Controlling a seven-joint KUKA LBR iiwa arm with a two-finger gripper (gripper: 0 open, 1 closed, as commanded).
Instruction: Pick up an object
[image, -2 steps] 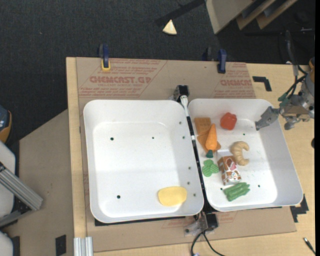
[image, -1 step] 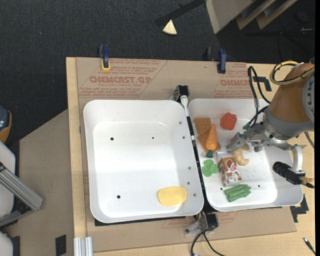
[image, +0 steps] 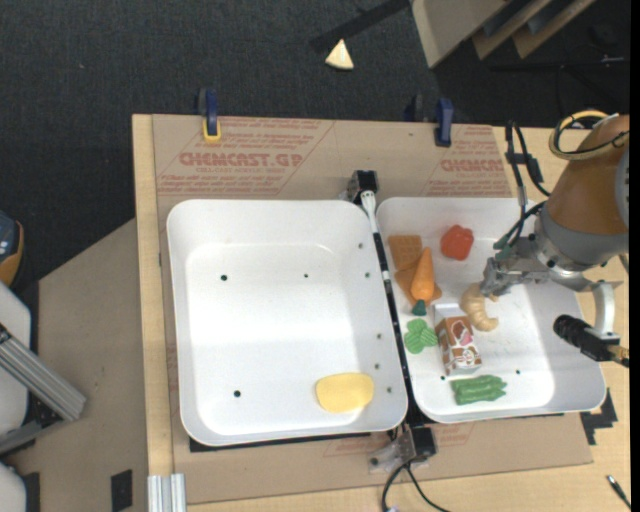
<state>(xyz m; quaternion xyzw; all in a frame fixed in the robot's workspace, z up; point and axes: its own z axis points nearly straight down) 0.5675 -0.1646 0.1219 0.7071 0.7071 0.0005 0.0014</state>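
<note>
Right bin (image: 575, 395): croissant (image: 480, 309), carrot (image: 423, 276), red pepper (image: 457, 242), carton (image: 460, 345), green pod (image: 478, 389). Gripper (image: 497, 281) poised just above croissant; finger state cannot be told. Risk: items crowd together, so a descent may nudge the croissant sideways and close on nothing.

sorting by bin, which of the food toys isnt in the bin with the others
The yellow toy, alone in the left bin; the rest lie in the right bin.
</note>
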